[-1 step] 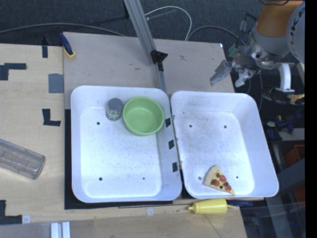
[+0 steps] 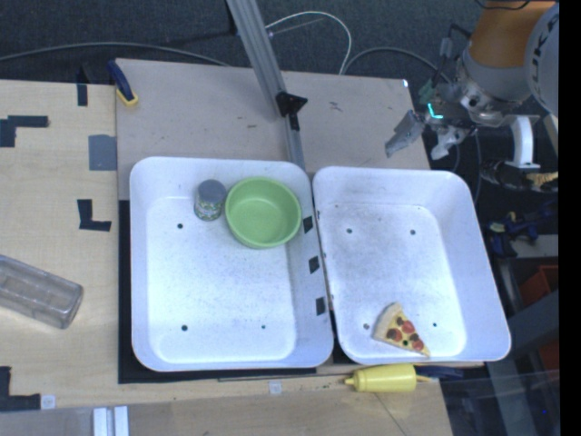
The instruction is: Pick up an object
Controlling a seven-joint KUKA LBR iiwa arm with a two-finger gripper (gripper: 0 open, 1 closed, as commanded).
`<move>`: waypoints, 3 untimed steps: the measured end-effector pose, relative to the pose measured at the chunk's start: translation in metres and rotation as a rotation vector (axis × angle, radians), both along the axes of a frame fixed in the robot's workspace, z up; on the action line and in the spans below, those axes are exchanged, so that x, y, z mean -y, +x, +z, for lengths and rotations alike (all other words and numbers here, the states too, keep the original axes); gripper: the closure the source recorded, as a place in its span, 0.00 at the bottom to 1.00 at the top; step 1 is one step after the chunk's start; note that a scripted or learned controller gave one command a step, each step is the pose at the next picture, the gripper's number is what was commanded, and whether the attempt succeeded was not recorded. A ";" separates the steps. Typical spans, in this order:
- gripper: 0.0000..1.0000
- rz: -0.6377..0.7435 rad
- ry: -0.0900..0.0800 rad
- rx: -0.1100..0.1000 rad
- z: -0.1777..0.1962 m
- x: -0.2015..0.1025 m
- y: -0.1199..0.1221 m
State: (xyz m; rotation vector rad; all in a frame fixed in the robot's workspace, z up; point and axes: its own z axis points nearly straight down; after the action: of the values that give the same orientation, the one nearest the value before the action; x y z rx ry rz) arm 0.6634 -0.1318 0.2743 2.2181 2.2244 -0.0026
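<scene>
A green bowl [image 2: 263,212] sits at the back of the left bin [image 2: 163,334], with a small grey can [image 2: 210,199] standing just left of it. A pizza slice toy [image 2: 400,328] lies near the front of the right bin [image 2: 399,243]. My gripper [image 2: 422,139] hangs beyond the right bin's back right corner, above the bench, with its fingers spread apart and nothing between them. It is far from all three objects.
A yellow mustard bottle [image 2: 385,379] lies on the bench in front of the right bin. A clear plastic container [image 2: 34,291] rests at the far left. A slanted metal pole [image 2: 263,48] rises behind the bins, with cables around it.
</scene>
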 end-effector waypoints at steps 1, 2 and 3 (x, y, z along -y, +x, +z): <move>0.00 0.001 0.001 -0.007 -0.063 -0.006 0.004; 0.00 0.000 0.001 -0.006 -0.112 -0.015 0.003; 0.00 0.000 0.001 -0.007 -0.175 -0.021 0.000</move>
State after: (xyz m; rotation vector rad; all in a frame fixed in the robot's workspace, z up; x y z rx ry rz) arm 0.6637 -0.1104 0.0988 2.2227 2.2285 -0.0095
